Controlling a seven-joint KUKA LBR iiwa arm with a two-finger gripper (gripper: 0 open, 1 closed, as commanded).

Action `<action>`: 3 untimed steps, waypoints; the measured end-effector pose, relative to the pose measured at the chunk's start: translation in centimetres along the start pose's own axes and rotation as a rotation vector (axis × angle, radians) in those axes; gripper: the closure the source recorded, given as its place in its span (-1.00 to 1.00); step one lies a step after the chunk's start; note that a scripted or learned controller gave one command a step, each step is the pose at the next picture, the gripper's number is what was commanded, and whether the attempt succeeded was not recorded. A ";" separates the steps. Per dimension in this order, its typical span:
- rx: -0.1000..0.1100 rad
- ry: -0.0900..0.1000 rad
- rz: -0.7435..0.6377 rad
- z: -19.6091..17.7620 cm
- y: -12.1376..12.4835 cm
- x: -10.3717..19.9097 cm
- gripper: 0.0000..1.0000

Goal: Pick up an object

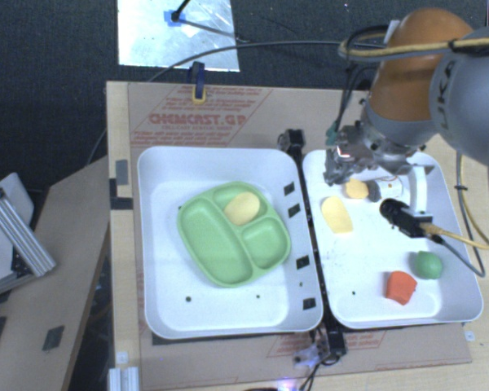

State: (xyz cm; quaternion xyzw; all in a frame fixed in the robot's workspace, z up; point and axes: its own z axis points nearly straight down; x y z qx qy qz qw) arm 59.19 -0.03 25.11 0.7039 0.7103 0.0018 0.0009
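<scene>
Reading outward from the gripper [339,173], I have it low over the far corner of the right-hand bin [367,304], close to the wall that bin shares with its neighbour. From this slanted view I cannot tell whether it is open or closed. I see nothing caught in it, so I judge it is carrying nothing. The nearest candidate is a small yellow-orange lump [356,189], just beside the gripper, offset toward the near edge of the bench and a little toward the arm's own side. It looks close to touching the tool, but I cannot say whether there is contact. It is roundish, with no long axis to speak of, so I judge the approach angle matters little. What matters is that short sideways offset, since a straight descent from here would likely land beside it rather than around it. Just past the lump, farther toward the near edge, lies a pale yellow block [337,215], almost directly below the gripper in the view, its long axis running away from the tool. Well apart from the tool, toward the near corner on the arm's side, sit a green ball [429,265] and an orange-red block [400,287], near each other. Beyond the shared wall, the left-hand bin [171,304] holds a green divided plate [216,251] with a yellow piece [243,208] in one of its small compartments.
</scene>
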 end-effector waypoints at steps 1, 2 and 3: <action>0.000 0.000 0.001 -0.3 1.6 4.5 1.00; 0.001 0.000 0.001 -0.2 2.2 9.5 1.00; 0.003 -0.001 0.004 -0.2 2.2 9.3 -1.00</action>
